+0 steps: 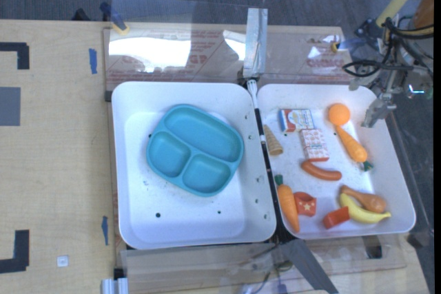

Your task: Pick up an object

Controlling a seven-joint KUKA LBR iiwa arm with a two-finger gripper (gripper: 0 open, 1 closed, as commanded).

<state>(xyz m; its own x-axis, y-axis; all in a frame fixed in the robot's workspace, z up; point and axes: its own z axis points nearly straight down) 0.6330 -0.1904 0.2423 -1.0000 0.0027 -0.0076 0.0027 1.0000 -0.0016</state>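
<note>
The right bin holds several toy foods. Among them are an orange ball, a carrot, two small printed boxes, a waffle cone and a red sausage. Nearer the front lie a second carrot, a red piece with a star, a red pepper, a banana and a brown piece. My gripper hangs at the bin's far right rim, to the right of the orange ball and apart from it. I see nothing held in it.
The left bin carries a blue divided plate. A clear plastic wall and an upright metal post stand behind the bins. Black cables bunch beside the arm at the upper right. Wooden bench stretches to the left.
</note>
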